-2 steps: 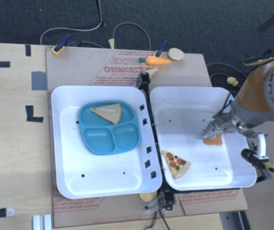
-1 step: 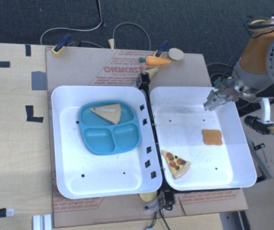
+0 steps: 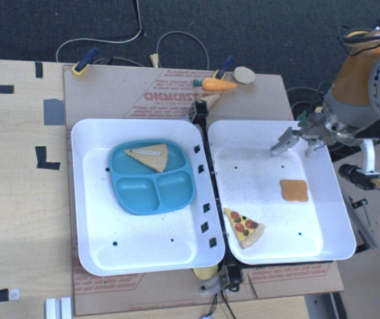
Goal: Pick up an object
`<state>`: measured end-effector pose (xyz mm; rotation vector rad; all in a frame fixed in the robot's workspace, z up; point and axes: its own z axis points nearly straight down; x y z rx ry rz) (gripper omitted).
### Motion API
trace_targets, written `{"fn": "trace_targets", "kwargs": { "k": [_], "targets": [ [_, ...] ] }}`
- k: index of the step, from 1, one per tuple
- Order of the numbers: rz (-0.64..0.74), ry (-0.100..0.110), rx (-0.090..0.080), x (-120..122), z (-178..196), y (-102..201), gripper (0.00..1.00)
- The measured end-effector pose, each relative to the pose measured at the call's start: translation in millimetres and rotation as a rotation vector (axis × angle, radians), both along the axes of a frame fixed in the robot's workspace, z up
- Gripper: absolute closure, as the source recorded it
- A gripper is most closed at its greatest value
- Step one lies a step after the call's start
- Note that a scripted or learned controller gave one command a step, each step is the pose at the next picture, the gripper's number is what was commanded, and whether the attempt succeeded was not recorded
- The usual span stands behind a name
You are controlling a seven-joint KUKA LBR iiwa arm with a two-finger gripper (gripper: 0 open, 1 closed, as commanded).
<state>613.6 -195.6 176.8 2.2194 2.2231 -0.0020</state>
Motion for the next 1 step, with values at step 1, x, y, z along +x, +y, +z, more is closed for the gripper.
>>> {"fn": "trace_targets", "kwargs": {
  "k": [1],
  "targets": [
    [-0.003, 0.004, 0.001, -39.8, -41.8, -29.2, 0.00]
  ]
}}
